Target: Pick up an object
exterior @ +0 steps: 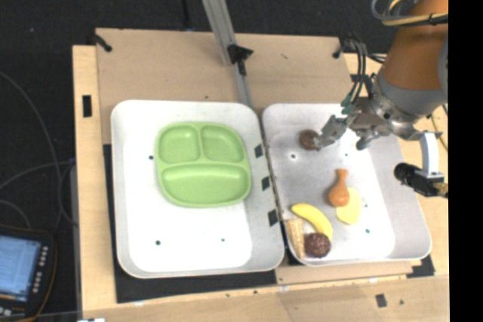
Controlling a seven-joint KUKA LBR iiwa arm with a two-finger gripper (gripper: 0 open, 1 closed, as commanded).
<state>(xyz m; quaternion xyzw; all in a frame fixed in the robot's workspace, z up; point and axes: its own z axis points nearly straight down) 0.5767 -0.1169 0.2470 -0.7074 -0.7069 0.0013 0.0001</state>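
The right bin (392, 237) holds several small items. A dark brown round piece (308, 139) lies near its back left. An orange pear-shaped toy (339, 191) and a pale yellow piece (349, 212) lie in the middle. At the front left are a yellow banana (312, 219), a dark brown ball (318, 244) and a tan wafer (295, 235). My gripper (347, 137) hangs over the back of this bin, open, with nothing between its fingers. Its left finger (330, 133) points at the brown round piece, just right of it.
A green divided plate (204, 164) lies in the left bin (136, 237). A slanted metal rail (219, 19) runs from the top down to the gap between the bins. A black fitting (419, 179) sits at the right bin's right edge.
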